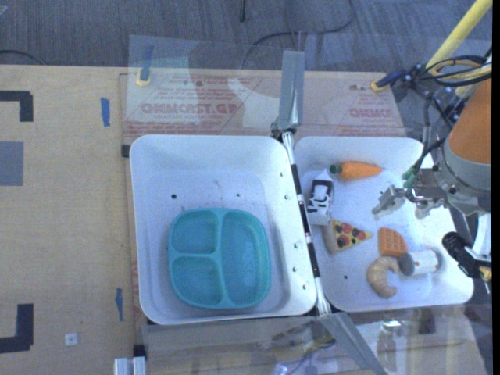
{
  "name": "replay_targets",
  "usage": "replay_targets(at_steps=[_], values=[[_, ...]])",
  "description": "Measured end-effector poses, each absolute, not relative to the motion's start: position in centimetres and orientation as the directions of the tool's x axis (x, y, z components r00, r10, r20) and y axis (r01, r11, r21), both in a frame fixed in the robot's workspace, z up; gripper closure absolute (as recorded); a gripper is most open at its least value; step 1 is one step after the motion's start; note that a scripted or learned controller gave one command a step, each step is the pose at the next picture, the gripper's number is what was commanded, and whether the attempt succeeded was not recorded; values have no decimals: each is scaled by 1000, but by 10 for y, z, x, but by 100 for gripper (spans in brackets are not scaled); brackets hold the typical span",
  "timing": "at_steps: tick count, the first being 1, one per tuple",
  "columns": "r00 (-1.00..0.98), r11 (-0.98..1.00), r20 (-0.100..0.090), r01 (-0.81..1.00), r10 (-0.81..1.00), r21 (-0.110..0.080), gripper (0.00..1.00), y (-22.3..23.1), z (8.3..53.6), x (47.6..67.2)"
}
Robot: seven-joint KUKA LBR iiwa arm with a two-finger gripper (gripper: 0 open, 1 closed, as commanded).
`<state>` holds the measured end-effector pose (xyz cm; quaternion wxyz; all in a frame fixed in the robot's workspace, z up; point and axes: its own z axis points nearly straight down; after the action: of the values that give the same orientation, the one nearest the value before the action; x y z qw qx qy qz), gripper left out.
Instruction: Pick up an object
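Croissant (382, 276) lies at the right bin's (344, 153) near edge, beside a waffle (393, 241) and pizza slice (346, 234); a carrot (355, 170) sits farther back. Above them hovers the claw (392, 201), fingers apart, holding nothing. 1 teal tray (219, 258) fills the left bin (156, 209).

The arm (475, 131) is cut off at right.

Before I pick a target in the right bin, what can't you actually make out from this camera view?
- Gripper: too small and blurred to tell whether the jaws are open or shut.
- Grey arm with orange band: cut off by the right edge.
- Small black-and-white object by the bin divider: too small to identify.
- White cylinder with dark cap: blurred, partly behind the tan croissant-shaped toy.
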<state>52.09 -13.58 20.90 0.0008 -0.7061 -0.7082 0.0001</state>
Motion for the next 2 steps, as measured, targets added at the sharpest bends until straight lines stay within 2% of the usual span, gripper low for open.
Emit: replay_targets(at_steps=[1,2], values=[[63,-63,-2,998,998,9,0,-185,88,487],[69,-69,-4,998,998,12,100,-188,98,487]])
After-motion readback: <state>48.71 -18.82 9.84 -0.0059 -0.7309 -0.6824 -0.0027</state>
